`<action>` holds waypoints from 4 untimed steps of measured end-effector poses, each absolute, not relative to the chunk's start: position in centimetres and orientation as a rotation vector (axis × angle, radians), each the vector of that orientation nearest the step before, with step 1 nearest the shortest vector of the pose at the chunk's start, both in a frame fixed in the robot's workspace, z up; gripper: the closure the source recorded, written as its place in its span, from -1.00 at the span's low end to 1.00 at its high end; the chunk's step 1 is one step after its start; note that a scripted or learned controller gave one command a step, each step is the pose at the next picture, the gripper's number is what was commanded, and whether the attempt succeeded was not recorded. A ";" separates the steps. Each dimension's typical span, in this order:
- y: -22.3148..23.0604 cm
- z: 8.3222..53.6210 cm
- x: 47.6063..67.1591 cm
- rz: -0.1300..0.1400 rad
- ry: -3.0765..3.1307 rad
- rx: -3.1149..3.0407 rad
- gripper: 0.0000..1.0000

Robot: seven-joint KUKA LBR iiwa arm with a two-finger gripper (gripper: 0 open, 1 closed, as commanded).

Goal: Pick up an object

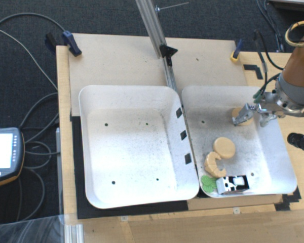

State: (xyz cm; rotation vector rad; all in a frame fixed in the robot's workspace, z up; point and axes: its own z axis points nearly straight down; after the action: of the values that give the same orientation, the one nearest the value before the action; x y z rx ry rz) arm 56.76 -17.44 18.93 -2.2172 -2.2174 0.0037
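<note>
A pale wooden bench (126,59) stands on dark carpet, with grey cables looping across the floor at its left and a handheld control pendant with a lit screen (4,156) lying beside them. Blue clamps (71,42) grip the bench's far corners, and a slanted aluminium rail (151,22) rises from the far edge between the two bins. The shallow white left bin (91,186) is speckled with dark dust. The shallow white right bin (281,156) carries the objects: a round tan disc (225,147) near its middle, a tan crescent-shaped piece (213,164) touching the disc on the near-left side, a flat green disc (207,184) at the near-left corner, and a small black-and-white box (233,184) against the near rim just beside it.

The grey arm with its orange band (296,77) reaches over the right bin's right rim. Its metal two-finger gripper (253,113) sits low near the far side of that bin, fingers parted, with a small tan block (238,114) touching the left finger. Whether the block sits between the fingers cannot be told.
</note>
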 end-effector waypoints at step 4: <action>-18.1 25.4 57.3 -0.006 -2.229 -2.225 1.00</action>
State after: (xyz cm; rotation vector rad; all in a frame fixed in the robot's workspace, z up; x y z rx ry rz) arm 57.31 -18.14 25.35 -2.2245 -2.2286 -0.0063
